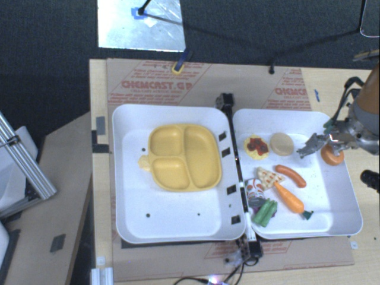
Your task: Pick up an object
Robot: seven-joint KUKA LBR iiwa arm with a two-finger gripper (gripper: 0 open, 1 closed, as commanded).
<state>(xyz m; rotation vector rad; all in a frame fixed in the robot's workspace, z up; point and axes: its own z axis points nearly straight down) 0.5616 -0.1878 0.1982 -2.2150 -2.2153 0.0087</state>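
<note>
My gripper hangs over the right side of the right bin, reaching in from the right. An orange round toy lies right beside it, just below and to its right, partly covered by it; whether they touch I cannot tell. To the left of the gripper lie a tan bun and a small round piece with red topping. Lower in the bin are a sausage, a pizza slice, a carrot and a green vegetable.
The left bin holds a yellow divided plate. A black hinge strip runs between the bins. A shiny metal sheet lies behind the bench, and cables cross the back.
</note>
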